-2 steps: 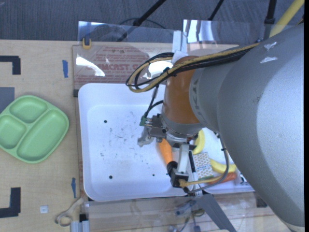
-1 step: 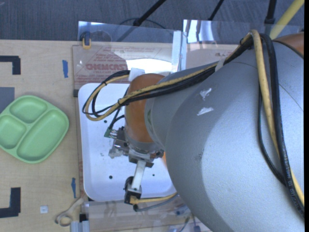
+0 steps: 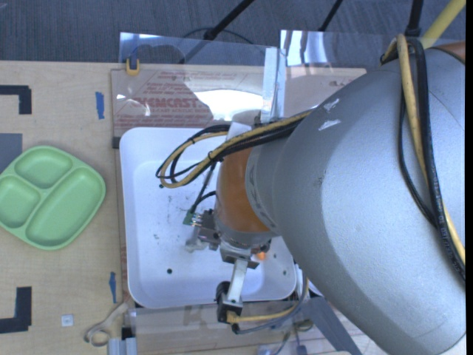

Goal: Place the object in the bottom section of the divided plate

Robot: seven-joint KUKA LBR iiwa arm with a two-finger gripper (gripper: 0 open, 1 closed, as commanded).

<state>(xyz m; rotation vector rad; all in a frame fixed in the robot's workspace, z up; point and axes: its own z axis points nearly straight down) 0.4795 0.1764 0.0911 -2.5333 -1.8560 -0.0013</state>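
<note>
Plate (image 3: 50,196) well left of claw (image 3: 230,294)

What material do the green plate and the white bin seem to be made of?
The green plate looks like moulded plastic, matte: uniform colour, soft rounded dividers. The white bin seems smooth plastic, slightly glossy, with scuff marks; coated metal is possible.

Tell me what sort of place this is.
Likely a robotics lab test bench: a cabled arm reaches into a white bin behind a clear screen, with a green divided plate on the wooden bench.
</note>
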